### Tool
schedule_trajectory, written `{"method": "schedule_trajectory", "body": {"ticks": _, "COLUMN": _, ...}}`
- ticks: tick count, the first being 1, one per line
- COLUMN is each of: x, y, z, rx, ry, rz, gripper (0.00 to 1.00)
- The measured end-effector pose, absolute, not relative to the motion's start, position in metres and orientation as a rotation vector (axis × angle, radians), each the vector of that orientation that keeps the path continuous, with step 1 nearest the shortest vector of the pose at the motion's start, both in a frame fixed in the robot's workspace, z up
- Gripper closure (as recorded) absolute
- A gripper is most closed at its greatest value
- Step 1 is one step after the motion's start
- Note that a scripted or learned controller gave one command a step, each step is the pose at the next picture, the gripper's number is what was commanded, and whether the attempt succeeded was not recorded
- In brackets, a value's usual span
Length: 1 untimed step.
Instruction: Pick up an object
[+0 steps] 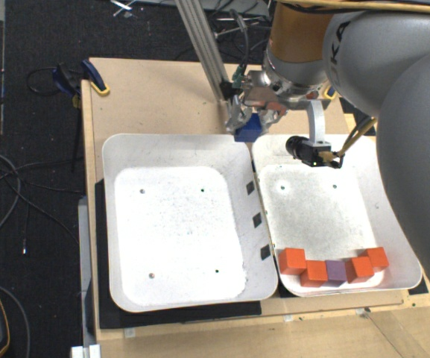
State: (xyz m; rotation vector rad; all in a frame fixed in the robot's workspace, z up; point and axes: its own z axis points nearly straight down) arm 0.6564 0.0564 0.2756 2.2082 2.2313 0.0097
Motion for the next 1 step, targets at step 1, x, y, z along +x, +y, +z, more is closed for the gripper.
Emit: {"method": "schedule_trajectory", "body": {"ticks": 1, "x": 0.6025, "y": 0.0844, "z": 0.2277, "rx": 2.22, "ry": 2.233, "rz": -0.011, "gripper": 1.0}}
